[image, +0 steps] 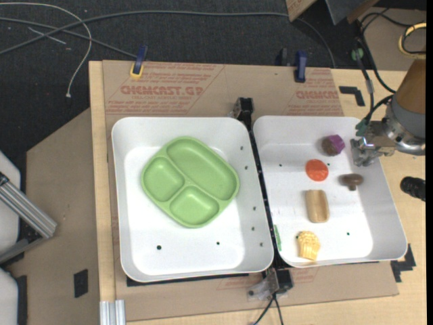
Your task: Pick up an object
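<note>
The right bin (pixel 379 246) holds several small objects. A purple lump (pixel 332 144) lies at the back, with a red-orange ball (pixel 316 170) in front of it. A small brown piece (pixel 351 179) sits to the right of the ball. Nearer the front are a tan block (pixel 316 205) and a yellow ridged item (pixel 308 245). My gripper (pixel 365 151) hangs at the bin's right rim, just right of the purple lump and above the brown piece. Nothing shows in its grasp.
The left bin (pixel 135 242) holds a green divided plate (pixel 191 181). A black divider (pixel 260 195) runs between the two bins. Cardboard (pixel 176 87) lies under both, clamped at the back. Cables (pixel 47 32) trail over the dark floor behind.
</note>
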`<state>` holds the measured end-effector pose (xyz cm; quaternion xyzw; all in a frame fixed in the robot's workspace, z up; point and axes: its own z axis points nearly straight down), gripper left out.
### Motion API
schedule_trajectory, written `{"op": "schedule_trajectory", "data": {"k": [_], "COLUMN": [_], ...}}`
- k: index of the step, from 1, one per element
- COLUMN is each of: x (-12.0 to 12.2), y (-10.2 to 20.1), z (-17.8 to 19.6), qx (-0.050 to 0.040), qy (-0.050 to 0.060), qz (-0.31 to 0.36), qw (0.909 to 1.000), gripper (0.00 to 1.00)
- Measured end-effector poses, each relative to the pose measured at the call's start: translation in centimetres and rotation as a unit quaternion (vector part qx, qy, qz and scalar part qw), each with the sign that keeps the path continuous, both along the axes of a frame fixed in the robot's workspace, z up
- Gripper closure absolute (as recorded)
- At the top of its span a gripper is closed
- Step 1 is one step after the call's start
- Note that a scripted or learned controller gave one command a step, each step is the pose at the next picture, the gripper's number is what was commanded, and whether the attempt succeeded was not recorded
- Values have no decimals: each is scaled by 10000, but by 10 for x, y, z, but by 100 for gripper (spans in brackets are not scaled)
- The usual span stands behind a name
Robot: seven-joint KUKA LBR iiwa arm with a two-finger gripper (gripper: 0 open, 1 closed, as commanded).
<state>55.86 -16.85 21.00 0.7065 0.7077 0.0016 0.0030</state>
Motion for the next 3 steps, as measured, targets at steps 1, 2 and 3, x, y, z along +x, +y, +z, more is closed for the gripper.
{"op": "schedule_trajectory", "data": {"k": [1, 2, 3], "x": [2, -3, 10], "y": [0, 54, 105], "z": [48, 51, 47], "qx": [-1, 28, 22], "qy": [-2, 37, 32], "qz": [1, 22, 23], "qw": [10000, 10000, 10000], "gripper": [100, 100, 100]}}
